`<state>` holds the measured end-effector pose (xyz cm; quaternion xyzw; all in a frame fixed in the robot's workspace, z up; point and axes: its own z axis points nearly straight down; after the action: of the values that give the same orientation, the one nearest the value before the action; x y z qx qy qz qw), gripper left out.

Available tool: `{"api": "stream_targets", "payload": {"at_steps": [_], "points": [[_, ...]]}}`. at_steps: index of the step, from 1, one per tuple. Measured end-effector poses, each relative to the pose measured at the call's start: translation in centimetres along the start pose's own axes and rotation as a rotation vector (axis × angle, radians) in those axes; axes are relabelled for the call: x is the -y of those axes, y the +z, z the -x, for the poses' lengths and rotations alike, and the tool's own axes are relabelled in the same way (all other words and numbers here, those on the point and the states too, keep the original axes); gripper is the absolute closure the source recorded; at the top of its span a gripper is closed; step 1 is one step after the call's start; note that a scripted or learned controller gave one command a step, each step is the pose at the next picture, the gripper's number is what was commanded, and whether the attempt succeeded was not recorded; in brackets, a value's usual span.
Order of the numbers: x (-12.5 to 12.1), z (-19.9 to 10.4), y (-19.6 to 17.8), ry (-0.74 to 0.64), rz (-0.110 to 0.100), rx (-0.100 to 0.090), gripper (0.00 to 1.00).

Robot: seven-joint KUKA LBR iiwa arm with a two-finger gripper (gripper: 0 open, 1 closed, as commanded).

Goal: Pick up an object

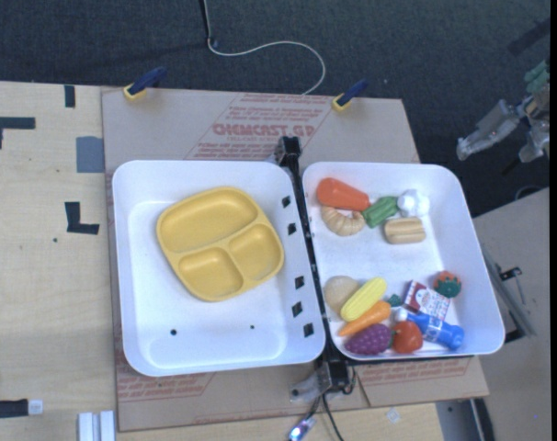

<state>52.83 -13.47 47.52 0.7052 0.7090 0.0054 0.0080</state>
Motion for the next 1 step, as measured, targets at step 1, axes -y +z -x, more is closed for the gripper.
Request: {"api": "stream_targets", "payload": {"at_steps": [1], "points": [[0.03,0.16,0.01,0.005,-0.017,-0.001,1.00]]}}
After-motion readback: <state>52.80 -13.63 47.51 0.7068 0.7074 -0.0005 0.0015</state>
